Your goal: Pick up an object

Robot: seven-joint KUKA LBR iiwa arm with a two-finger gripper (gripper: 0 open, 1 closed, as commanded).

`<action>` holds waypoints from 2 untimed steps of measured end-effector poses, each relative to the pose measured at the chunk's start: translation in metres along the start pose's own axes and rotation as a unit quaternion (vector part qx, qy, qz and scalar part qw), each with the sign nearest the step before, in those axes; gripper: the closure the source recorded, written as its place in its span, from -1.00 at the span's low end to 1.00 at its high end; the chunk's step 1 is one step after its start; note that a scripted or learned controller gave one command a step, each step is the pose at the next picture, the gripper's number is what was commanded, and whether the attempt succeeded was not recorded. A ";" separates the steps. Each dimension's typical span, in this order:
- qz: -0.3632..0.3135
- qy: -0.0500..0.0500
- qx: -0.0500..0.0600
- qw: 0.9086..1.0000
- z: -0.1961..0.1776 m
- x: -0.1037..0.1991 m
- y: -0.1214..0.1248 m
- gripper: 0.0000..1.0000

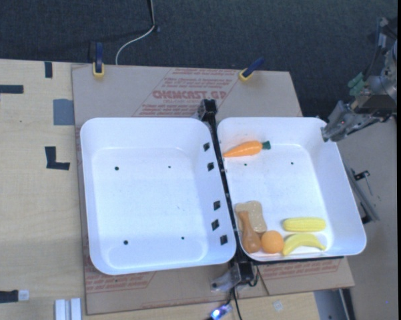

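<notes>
The right bin (333, 179) holds several toy foods. An orange carrot (243, 149) with a green top lies near its far left wall. At the near edge sit a tan bread slice (252, 214), a brown piece (249, 240), an orange ball (272, 243), a yellow corn cob (303, 225) and a yellow banana (304, 244). My gripper (335, 129) hangs at the bin's far right corner, above the rim, well away from every item and with nothing seen in it.
The left bin (97, 179) stands beside the right one, with a black divider strip (217, 179) between them. Both rest on a cardboard sheet (187, 92) held by two clamps. A cable (143, 25) runs off at the back.
</notes>
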State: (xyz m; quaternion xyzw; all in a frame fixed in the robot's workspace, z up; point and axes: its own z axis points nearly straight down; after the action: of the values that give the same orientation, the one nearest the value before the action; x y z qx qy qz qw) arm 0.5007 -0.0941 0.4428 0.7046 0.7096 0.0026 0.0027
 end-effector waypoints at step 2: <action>-0.003 0.001 0.002 1.000 -0.093 0.164 0.032 1.00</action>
State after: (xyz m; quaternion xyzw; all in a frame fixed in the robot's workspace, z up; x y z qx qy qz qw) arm 0.5309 0.0701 0.5363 0.7023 0.7119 0.0020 0.0005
